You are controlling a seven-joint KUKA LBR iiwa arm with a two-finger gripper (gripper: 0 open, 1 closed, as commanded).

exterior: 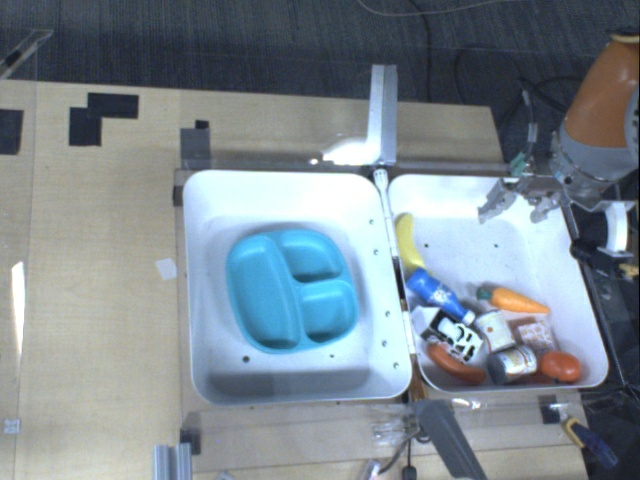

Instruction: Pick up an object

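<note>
My gripper (520, 204) hangs over the back right part of the right bin (560, 258), its two fingers spread apart and open with nothing between them. Well below it, toward the bin's front, lie a yellow banana (405, 243), a blue bottle (436, 294), an orange carrot (516, 300), a black and white toy (457, 338), a small can (510, 364), a red sausage (452, 363) and a red tomato (563, 367). The gripper touches none of them.
The left bin (215, 268) holds a blue divided plate (290, 288). A metal post (383, 118) rises behind the divider between the bins. Cables lie on the dark floor at the back.
</note>
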